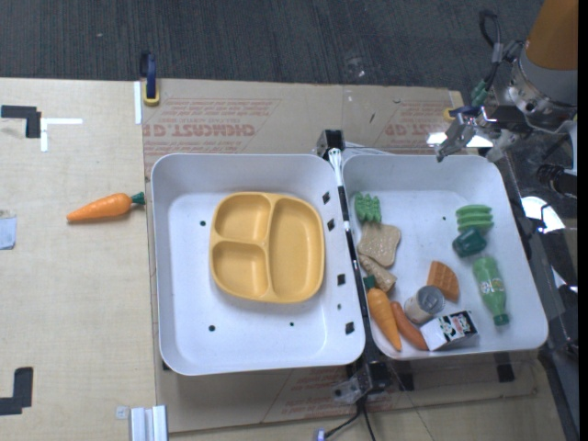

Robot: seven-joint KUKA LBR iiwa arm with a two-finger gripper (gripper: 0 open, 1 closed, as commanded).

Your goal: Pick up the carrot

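Right bin (514, 246): orange tapered carrot (383, 318) against left wall.

I see left bin (175, 274): yellow divided plate (268, 246) | right bin (514, 246): green bottle (491, 288), toast slice (380, 243), small can (428, 299), black-and-white carton (454, 329), green pepper (472, 217)

A single fixed camera looks down at a slant from above the tabletop (73, 320), far enough back to take in both white bins whole. The left bin (175, 274) sits near the frame's centre, with the right bin (514, 274) just beside it. Beyond the left bin, dark floor (276, 16) fills the upper frame.
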